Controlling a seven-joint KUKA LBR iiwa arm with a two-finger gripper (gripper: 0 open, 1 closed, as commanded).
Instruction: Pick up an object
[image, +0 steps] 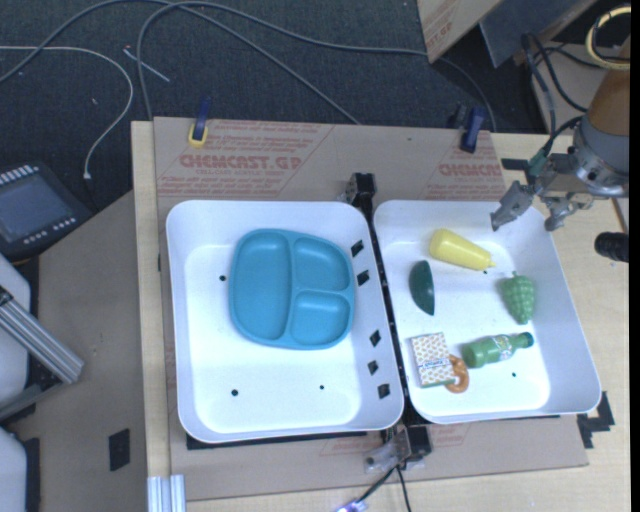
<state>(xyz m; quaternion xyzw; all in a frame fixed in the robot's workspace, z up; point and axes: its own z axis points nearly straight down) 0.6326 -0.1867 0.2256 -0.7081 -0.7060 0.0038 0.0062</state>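
Gripper (528, 207): I see it at the upper right of the frame, over the far rim of the right bin (575, 345); its two fingers are spread apart with nothing between them.
Nearest candidate: the yellow corn-shaped toy (459, 250) lies just below and left of the gripper; I judge it the likeliest pick; its rounded, tapered body could squirt out of the fingers if they close off-centre.
Green grapes (518, 296): right of centre in the right bin, apart from the corn toy; bumpy surface, so a grip may catch only one lobe and slip.
Dark green leaf-shaped piece (423, 287): close to the bin's left wall; a finger could strike the wall on descent.
Crowded corner: green bottle (494, 349), patterned card (431, 357) and orange ring (458, 379) lie touching near the lower edge; a grab there may nudge or lift two at once.
Left bin (195, 380): holds a blue divided plate (293, 288); flat and wide, I doubt the fingers could span it.
Rim risk: the gripper sits so near the far rim that a straight drop might land on the edge.
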